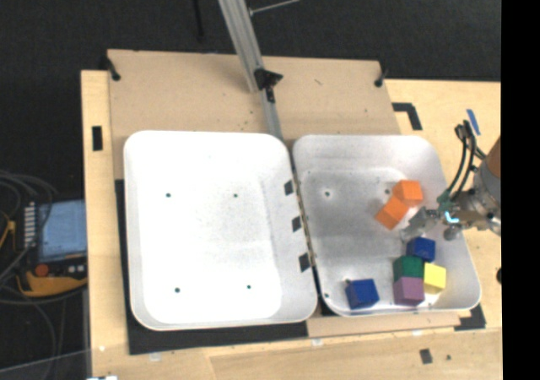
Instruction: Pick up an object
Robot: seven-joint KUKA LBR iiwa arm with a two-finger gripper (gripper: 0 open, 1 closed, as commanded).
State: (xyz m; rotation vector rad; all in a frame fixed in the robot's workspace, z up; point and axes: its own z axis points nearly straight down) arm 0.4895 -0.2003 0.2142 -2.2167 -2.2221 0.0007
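The claw [434, 219] sits low over the right bin [354, 159], close to that bin's right wall. It is right next to two orange blocks. One orange block [409, 192] is a bit higher up, and the other orange block [391, 215] leans against it, tipped on a corner. I cannot tell if the claw is wide or narrow, because the metal bits are small and blurry there. No block can be seen caught in it.

Below the claw there is a tight little bunch: a blue block [421, 248], a green block [409, 267], a yellow block [434, 276] and a purple block [408, 290]. They touch each other. Another blue block [361, 293] sits by itself near the bin's front wall. The left bin [211, 142] is next door.

Things could go wrong here. The tipped orange block may slide or roll away if the claw bumps it first. The two orange blocks touch, so the claw might push both and grab none. The claw is also close to the bin's wall, so it could knock the wall. If it drifts down to the bunch, the blocks are too snug to fit around just one.
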